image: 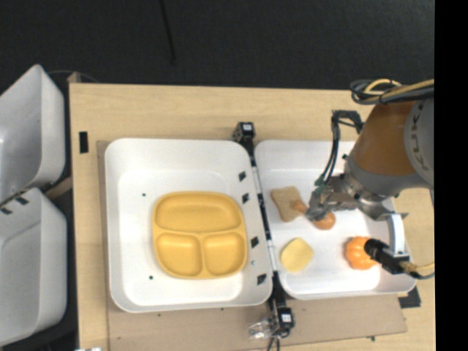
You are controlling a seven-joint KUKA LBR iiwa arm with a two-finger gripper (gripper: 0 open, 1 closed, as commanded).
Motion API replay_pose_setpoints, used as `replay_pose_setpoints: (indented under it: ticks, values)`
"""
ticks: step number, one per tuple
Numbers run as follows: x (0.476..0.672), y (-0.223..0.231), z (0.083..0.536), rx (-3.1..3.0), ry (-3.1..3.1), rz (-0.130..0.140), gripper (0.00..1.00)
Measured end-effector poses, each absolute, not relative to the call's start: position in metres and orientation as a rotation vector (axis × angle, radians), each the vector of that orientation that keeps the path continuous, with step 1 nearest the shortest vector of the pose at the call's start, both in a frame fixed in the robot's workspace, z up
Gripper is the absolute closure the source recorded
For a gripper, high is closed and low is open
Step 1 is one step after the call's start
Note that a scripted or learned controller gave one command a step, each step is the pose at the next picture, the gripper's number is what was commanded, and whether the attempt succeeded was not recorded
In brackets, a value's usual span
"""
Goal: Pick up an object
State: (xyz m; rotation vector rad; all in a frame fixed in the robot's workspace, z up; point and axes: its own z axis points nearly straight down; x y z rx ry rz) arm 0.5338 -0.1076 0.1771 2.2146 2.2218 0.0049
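1. Right of frame centre, in the right bin [307, 152], the pincer [319, 212] hangs over a small orange piece [325, 221].
2. Just left lies a tan toast-like piece [286, 202], its long axis slanting.
3. Whether the pincer is spread or pinching, I cannot tell.

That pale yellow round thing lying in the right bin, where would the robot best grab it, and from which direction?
Probably straight down from above, jaws closing across the middle of the pale yellow piece. It lies low on the floor of the right bin, with open floor all around it, apart from the brown piece and the orange fruit. Its roundish outline makes any crosswise grip about equal.
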Motion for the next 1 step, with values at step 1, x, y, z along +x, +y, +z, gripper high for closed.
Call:
replay_pose_setpoints:
  ticks: [1]
  values:
    - [0.5414, -0.1169, 0.234, 2.215, 2.219, 0.006, 1.0]
